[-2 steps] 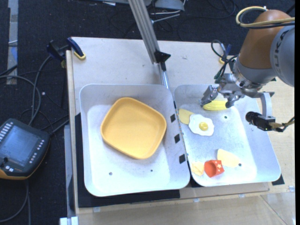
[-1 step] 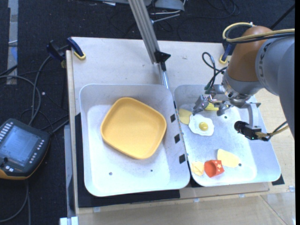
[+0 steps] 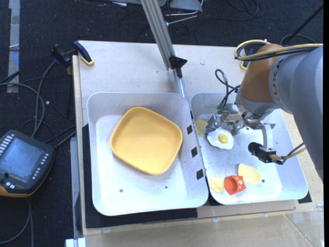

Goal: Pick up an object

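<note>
The grey arm (image 3: 300, 76) is seen reaching in from the right of the camera view, bent downward over the right bin (image 3: 290, 187), with its orange band (image 3: 257, 76) facing the camera just above the wrist. The gripper (image 3: 222, 129) is lowered at the left part of that bin, close to the wall shared with the left bin (image 3: 100, 189).

Much of the arm is cut off by the right border of the view. The fingertips are lost among metal parts and cables, and the back of the right bin is covered by the wrist. A yellowish piece (image 3: 201, 124) just to the left of the gripper is partly hidden and cannot be identified. A black fitting with a cable (image 3: 259, 152) is seen to the right of the gripper and nearer the camera.

Whether the fingers are spread or closed cannot be told. A fried-egg toy (image 3: 221, 140) lies directly beneath the gripper, on the bin floor; contact between them cannot be confirmed, and nothing is seen held.

Nearer the camera than the gripper, a pale yellow slice (image 3: 250, 173), a red piece with a white mark (image 3: 235, 184) and a small orange piece (image 3: 217, 184) lie close together. Well to the left of the gripper, a yellow plate (image 3: 146, 139) rests in the left bin.
</note>
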